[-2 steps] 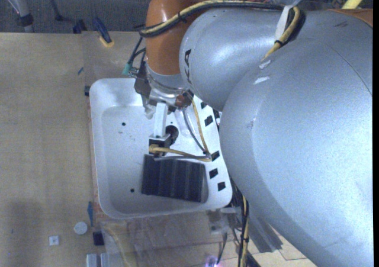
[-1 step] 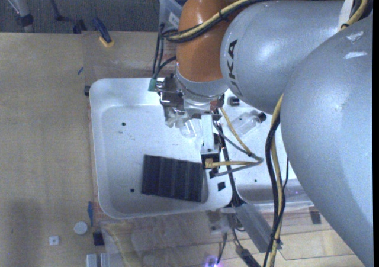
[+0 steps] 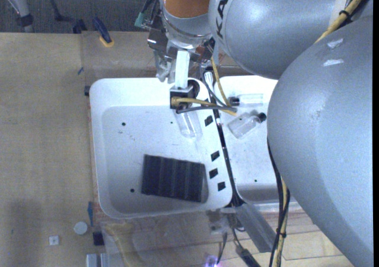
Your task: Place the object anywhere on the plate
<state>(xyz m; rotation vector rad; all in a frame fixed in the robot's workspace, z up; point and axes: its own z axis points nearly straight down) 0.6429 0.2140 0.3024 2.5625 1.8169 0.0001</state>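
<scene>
Though apart, bottle (clear) near jaws.

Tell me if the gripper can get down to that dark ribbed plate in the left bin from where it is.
Probably yes. The gripper hangs over the left bin, and the plate lies bare just below it.

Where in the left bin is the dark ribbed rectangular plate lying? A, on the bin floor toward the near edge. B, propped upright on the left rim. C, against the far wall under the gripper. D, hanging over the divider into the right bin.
A: the dark ribbed plate lies flat on the floor of the left bin, near its front edge, well below the gripper.
</scene>
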